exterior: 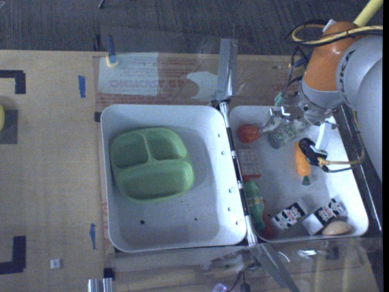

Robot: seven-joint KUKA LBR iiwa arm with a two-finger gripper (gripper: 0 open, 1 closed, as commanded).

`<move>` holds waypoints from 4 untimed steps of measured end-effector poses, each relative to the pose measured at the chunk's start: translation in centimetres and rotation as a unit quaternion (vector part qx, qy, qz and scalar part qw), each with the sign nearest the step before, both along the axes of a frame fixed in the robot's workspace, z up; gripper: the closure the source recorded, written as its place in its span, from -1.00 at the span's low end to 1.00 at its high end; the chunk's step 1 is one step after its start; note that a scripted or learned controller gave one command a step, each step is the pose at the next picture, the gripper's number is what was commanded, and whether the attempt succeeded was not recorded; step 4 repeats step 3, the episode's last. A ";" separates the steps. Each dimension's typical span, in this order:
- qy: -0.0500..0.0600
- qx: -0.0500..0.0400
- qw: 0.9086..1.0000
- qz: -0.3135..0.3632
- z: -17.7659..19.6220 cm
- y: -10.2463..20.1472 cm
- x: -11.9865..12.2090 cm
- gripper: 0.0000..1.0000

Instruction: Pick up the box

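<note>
Two small white boxes with black patches lie near the front of the right bin [352,163], one [287,215] left of the other [328,212]. My gripper [278,125] hangs over the far left part of that bin, just right of a red tomato-like ball [247,132]. It is well away from both boxes, toward the back of the bin. Nothing shows in its grasp, and its tip is a blurred grey mass.
An orange carrot-like piece [303,160] lies mid-bin beside a black cable. A green and red item [255,202] and a pale printed packet [248,163] rest along the left wall. A tan rounded object [336,228] sits front right. The left bin [213,212] holds a green divided plate [152,162].
</note>
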State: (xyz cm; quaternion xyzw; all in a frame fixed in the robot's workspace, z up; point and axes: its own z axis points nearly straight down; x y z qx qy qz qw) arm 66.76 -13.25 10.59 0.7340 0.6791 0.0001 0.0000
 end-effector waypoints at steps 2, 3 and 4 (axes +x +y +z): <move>-0.006 -0.002 0.999 0.048 -0.5 -2.3 0.1 1.00; -0.001 -0.001 1.000 -0.018 22.6 0.4 0.0 1.00; -0.001 -0.001 1.000 -0.018 22.6 0.4 0.0 1.00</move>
